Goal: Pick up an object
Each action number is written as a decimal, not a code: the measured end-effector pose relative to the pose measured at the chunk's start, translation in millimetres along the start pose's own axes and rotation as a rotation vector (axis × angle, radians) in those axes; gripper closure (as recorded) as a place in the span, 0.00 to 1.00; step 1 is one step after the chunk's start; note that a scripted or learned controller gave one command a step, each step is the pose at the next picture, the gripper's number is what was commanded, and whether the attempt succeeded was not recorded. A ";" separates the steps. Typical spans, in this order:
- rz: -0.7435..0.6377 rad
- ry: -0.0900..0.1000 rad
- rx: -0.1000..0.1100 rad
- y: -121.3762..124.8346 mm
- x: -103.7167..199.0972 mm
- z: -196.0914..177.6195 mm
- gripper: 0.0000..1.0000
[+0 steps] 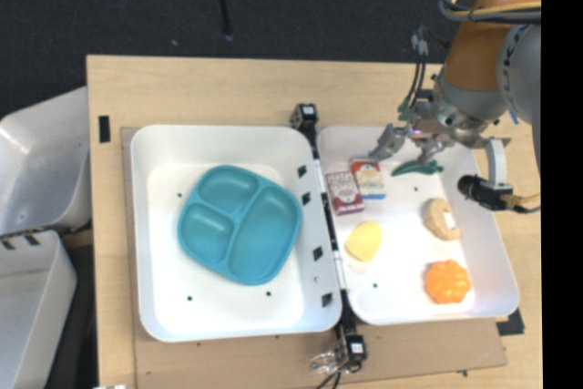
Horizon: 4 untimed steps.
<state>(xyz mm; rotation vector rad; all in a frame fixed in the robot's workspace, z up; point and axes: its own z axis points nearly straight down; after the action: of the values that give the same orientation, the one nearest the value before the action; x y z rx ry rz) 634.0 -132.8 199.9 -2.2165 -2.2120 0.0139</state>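
A teal divided plate is seen in the left bin. Right of the plate, in the right bin, a small maroon carton and a red-and-white box lie touching; their print is too blurred to be read. A yellow lump, a beige bun-like piece and an orange fruit-like object follow. The gripper is spread wide above the bin's far end, nothing being held; the arm is cut off at the right.
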 end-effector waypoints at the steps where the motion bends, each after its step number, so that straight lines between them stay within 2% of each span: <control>1: -0.003 -0.002 -0.014 2.8 0.3 -9.3 0.00; 2: -0.006 -0.002 -0.011 7.5 6.2 49.6 0.00; 3: -0.002 -0.002 -0.017 9.8 4.8 98.1 0.00; 4: -0.002 -0.005 -0.027 12.1 3.5 82.3 1.00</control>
<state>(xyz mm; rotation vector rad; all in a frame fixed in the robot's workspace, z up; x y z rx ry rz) 645.0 -129.3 117.5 -2.2296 -2.2307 -0.0110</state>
